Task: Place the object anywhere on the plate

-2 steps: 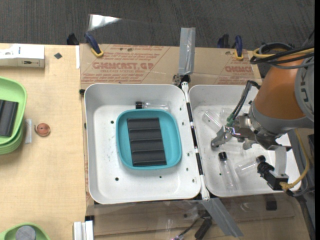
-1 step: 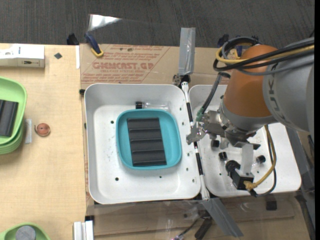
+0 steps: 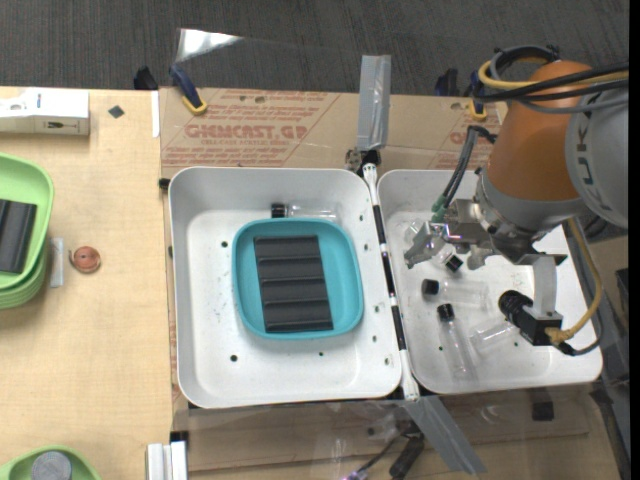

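A teal square plate (image 3: 246,268) lies in the left bin (image 3: 200,368), with a black ridged block (image 3: 292,283) resting on it. A small clear vial with a black cap (image 3: 282,210) lies just behind the plate against that bin's far wall. My gripper (image 3: 436,245) hangs low over the upper left part of the right bin (image 3: 570,368), below the orange band of the arm (image 3: 545,138). Several small clear vials with black caps lie under and beside it, such as one vial (image 3: 431,288) and another (image 3: 446,312). A small black piece (image 3: 453,262) sits right at the gripper.
A clear vial (image 3: 490,336) lies toward the right bin's front. Cables and a black fitting (image 3: 520,313) hang from the wrist over that bin. On the bench at left are a green dish (image 3: 20,233), a brown disc (image 3: 86,259) and a white box (image 3: 45,113).
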You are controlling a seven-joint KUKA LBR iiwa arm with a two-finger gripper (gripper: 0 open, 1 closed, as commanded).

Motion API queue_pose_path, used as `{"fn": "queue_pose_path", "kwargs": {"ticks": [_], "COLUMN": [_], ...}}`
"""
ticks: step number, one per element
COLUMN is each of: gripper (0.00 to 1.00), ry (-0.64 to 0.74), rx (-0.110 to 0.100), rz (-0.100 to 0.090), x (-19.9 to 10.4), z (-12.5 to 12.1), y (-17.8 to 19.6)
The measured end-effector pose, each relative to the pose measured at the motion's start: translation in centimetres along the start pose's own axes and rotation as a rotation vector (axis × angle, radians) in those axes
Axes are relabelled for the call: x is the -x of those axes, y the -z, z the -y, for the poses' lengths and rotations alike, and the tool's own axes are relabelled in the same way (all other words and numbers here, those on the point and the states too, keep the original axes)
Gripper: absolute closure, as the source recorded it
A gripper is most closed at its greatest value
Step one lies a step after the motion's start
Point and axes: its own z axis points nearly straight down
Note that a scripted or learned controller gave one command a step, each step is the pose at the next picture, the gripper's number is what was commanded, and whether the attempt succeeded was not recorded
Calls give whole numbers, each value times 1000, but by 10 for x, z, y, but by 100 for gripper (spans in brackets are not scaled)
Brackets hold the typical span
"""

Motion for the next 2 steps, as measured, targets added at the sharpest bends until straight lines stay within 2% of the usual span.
{"fn": "queue_pose_path", "kwargs": {"ticks": [1, 2], "gripper": [0, 0], "ry": [-138, -286], "rx": [0, 0], "rz": [0, 0], "x": [-3, 72], "z": [-16, -33], "y": [151, 210]}}
